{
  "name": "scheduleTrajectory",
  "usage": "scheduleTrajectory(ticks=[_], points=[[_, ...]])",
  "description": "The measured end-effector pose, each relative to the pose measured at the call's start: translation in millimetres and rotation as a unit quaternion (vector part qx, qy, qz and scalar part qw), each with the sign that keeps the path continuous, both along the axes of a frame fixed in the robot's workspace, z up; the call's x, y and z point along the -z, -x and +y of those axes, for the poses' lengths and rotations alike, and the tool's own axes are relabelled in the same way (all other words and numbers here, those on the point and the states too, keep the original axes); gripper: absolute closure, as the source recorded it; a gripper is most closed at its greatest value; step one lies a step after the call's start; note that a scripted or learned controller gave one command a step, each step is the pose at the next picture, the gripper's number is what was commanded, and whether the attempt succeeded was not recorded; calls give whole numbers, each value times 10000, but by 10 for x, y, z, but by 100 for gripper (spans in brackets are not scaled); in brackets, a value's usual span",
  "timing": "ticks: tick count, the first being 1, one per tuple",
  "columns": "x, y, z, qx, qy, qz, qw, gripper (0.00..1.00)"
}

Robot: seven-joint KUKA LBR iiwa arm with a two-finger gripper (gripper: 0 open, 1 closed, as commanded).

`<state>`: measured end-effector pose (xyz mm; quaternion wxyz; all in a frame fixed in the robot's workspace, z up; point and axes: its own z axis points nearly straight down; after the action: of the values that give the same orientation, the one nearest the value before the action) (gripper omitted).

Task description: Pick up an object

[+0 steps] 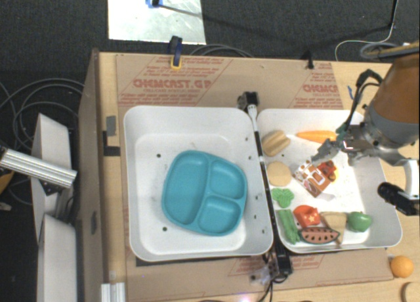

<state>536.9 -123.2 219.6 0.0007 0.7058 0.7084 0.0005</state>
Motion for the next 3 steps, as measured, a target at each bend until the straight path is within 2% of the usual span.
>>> scheduleTrajectory(ticks=[1, 2, 3], points=[[901, -260, -159, 14, -2, 25, 10000, 0], [1058, -322, -244, -1, 26, -103, 9999, 0], [1117, -327, -218, 12, 20, -110, 9999, 0]])
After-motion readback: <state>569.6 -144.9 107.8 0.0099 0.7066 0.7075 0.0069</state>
